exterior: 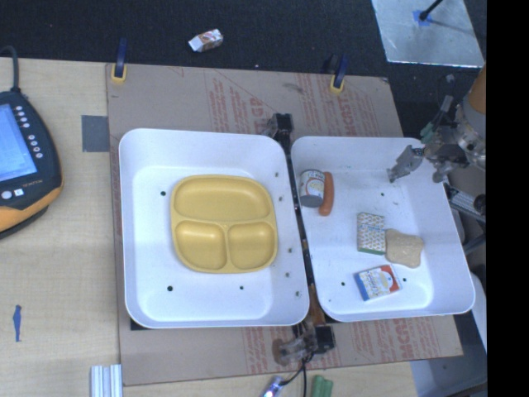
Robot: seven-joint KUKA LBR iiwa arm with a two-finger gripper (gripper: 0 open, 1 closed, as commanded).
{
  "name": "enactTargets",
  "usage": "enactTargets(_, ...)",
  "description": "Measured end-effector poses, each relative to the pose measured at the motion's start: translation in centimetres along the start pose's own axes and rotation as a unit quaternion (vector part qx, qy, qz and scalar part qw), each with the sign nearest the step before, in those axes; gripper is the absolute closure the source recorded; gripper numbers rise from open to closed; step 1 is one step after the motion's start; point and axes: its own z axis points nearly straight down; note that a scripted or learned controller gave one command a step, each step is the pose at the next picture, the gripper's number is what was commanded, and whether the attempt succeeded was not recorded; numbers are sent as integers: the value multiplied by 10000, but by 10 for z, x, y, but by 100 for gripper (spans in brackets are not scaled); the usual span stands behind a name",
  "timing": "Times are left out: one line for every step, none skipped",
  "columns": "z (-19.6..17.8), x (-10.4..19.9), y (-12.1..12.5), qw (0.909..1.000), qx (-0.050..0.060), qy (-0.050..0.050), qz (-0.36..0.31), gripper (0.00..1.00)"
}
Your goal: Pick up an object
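Observation:
The right white bin (430, 300) holds a small grey can (312, 187) lying beside an orange sausage-shaped piece (327, 193) at its upper left. A green patterned packet (371, 232) and a beige lump (403, 248) touch near the middle. A small blue, red and white box (378, 283) lies nearer the front. My gripper (420, 165) hangs over the bin's upper right part, open, with nothing between its fingers. It is well apart from all the objects.
The left white bin (149, 296) holds a yellow divided plate (223, 222). A teach pendant (21, 160) lies on the bench at the far left. Clamps (337, 73) pin the cardboard at the back. A wrapper (206, 40) lies on the dark floor.

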Motion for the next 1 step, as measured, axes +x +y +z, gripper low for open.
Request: enactTargets(114,80,-32,10000,-16,-2,-15,0)
